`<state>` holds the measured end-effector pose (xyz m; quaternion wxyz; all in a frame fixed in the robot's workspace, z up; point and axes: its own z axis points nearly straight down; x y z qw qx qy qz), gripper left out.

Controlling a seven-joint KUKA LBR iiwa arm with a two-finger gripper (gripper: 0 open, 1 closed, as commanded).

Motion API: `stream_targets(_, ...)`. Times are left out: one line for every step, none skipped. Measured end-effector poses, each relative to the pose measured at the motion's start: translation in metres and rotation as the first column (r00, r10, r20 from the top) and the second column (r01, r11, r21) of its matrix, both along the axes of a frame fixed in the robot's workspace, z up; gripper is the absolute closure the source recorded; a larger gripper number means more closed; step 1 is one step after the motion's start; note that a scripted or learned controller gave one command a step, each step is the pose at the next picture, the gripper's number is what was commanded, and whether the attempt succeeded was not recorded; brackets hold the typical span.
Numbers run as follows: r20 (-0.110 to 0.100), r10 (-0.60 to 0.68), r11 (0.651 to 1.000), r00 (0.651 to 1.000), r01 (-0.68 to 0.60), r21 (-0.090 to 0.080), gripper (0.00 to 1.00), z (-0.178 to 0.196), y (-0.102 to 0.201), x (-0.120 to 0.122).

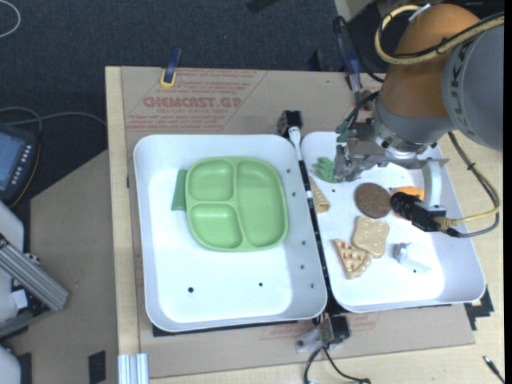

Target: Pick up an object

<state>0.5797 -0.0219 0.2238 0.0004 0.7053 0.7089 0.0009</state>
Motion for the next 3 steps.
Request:
stream_targets(0.002, 0.002, 1.0, 1.0, -0.002, 0.001, 1.0, 0.009, 0.058, 0.02)
stream_targets(0.001, -0.003, 1.0, 1.0, 0.003, -0.001, 1.0, -0.002, 0.072, 0.031)
stream_targets(0.002, -0.004, 1.0, 1.0, 0.004, -0.001, 1.0, 0.007, 0.072, 0.031)
